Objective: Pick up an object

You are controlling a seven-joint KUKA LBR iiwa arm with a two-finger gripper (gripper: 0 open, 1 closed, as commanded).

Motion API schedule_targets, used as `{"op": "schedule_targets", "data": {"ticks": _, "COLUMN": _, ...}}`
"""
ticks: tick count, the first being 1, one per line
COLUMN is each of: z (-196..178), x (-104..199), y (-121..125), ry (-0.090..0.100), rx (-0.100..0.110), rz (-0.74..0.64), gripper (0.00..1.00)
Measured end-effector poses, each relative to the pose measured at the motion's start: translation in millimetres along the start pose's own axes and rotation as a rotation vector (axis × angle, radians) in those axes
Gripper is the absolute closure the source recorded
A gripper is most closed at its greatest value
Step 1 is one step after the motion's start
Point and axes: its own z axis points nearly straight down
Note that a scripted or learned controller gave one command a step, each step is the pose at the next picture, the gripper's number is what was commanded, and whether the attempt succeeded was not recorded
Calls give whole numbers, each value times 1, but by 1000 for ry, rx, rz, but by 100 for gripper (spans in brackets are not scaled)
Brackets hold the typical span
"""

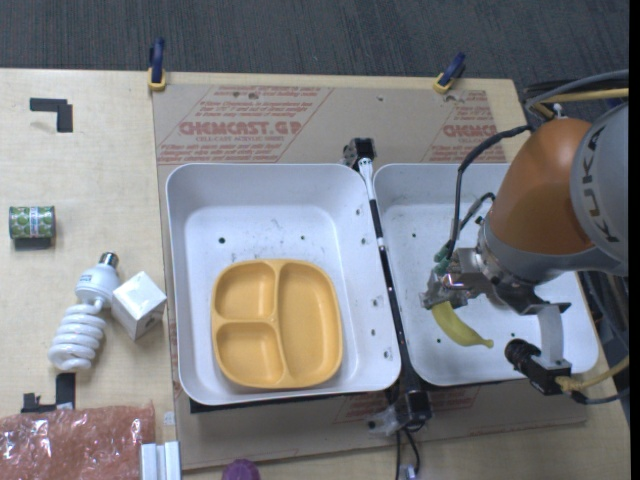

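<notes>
Over the right bin (pixel 420 358), arm bent low above banana (pixel 461 329); fingers' state unclear.

gripper (pixel 442 290) over banana (pixel 460 328) | right bin (pixel 400 208) | yellow tray (pixel 277 323) left bin (pixel 190 208)

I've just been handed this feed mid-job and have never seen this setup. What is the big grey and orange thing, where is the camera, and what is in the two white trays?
The camera looks down from above at a slant. The grey and orange shape is a robot arm reaching in from the right; its gripper hangs over the right bin, just above a yellow banana. I cannot tell whether it grips anything. The left bin holds a yellow divided plate. Beside the bins lie a spiral light bulb, a white cube and a small green can.
</notes>
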Motion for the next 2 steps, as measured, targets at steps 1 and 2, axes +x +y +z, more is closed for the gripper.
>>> {"op": "schedule_targets", "data": {"ticks": 1, "z": 0, "x": -10, "y": 0, "ry": 0, "rx": 0, "rz": 2, "gripper": 100}}
{"op": "schedule_targets", "data": {"ticks": 2, "z": 0, "x": -16, "y": 0, "ry": 0, "rx": 0, "rz": 1, "gripper": 100}}
